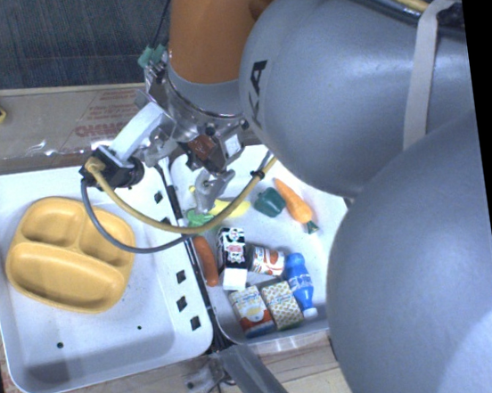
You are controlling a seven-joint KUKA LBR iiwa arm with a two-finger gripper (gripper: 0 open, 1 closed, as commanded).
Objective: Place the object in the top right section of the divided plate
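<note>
Nearest your camera is the arm point(381, 128) itself: its grey casing fills the right side of the view and hides much of the right bin point(317, 192), so you are judging that bin through a narrow gap.

Next in size, the left bin point(88, 365) holds the yellow divided plate point(65, 255), lying toward the bin's upper left. Its sections look bare. The section you want is the upper right one, closest to the wall between the bins, which should keep the carry from the other bin short.

The gripper point(210, 164) hangs over the upper left corner of the right bin, just beside the dividing wall, with a looped yellow hose point(140, 214) trailing across that wall. You cannot tell from this angle how wide it is parted, and nothing can be confirmed in its hold. A yellow item and a green scrap lie just beneath it; contact is unclear.

The task's object is not identified. The candidates all sit in the right bin: a small milk carton point(232, 256), a blue bottle point(299, 285), a carrot point(295, 201), a sausage point(207, 259), a green pepper point(269, 201) and some small packets near the bin's front edge. They are crowded, several touching, so you should expect a pick to disturb neighbours.

In my judgement the pick is not yet made.
</note>
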